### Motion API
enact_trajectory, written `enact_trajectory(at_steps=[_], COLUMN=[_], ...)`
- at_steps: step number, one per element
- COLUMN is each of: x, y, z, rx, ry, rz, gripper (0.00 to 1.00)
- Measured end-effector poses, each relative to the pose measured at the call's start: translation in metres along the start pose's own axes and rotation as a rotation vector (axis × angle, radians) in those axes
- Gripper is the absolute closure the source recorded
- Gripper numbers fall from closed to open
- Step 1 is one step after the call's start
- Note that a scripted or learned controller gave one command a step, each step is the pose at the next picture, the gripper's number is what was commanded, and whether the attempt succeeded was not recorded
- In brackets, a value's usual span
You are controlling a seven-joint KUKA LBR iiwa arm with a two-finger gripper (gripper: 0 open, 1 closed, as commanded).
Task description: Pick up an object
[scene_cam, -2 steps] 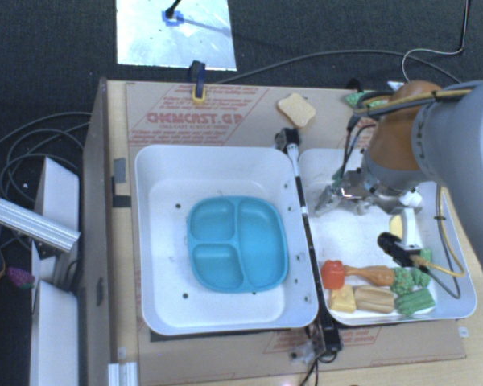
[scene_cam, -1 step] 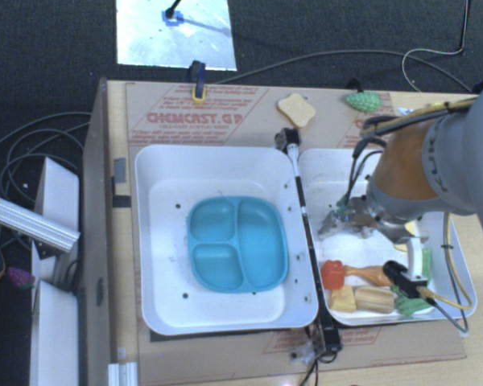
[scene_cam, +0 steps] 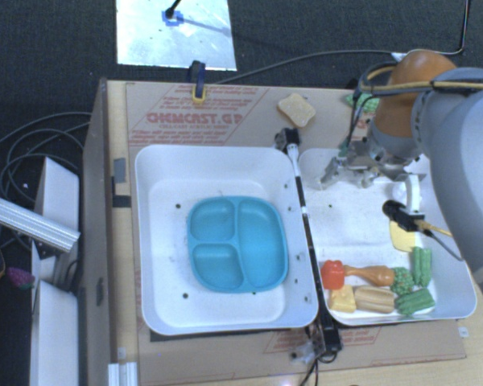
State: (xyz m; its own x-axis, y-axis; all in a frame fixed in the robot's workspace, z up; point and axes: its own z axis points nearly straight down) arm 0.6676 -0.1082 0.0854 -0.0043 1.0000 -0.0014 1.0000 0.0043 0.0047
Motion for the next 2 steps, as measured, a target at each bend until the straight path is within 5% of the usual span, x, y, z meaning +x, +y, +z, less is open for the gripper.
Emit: enact_trajectory(at_steps=[1, 2], x=[0.02, 0.004], y=[-0.017, 0.002], z=[0.001, 0.0], rx=[0.003, 0.002], ry=[0.001, 0.0], rz=[-0.001, 0.0], gripper=[0.0, 0.0])
